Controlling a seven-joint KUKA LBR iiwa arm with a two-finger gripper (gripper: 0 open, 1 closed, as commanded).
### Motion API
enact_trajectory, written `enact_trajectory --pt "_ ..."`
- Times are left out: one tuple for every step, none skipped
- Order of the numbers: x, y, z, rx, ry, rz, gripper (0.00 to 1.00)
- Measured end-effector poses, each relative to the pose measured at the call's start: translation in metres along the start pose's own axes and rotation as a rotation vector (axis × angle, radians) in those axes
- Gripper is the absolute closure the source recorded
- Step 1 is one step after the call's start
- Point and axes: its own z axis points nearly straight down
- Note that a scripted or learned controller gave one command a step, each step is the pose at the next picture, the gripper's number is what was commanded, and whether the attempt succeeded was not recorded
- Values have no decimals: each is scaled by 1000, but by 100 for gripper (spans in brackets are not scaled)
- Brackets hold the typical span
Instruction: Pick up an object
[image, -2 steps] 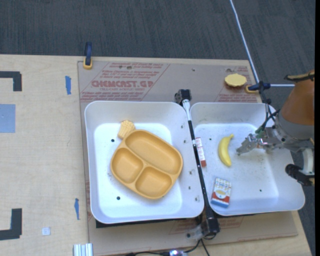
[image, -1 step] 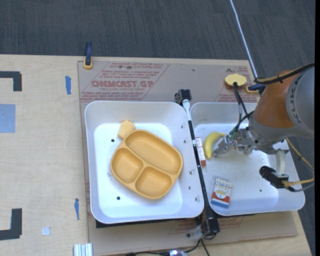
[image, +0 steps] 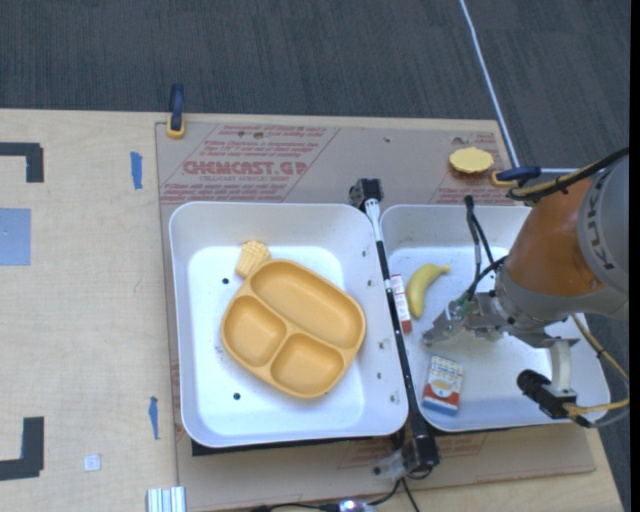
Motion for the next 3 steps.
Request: enact_trajectory --pt "12 15 0 -4 -3 -1 0" --pt "13 44 0 -3 -2 -1 0" --pt "13 44 -10 -6 -2 -1 100"
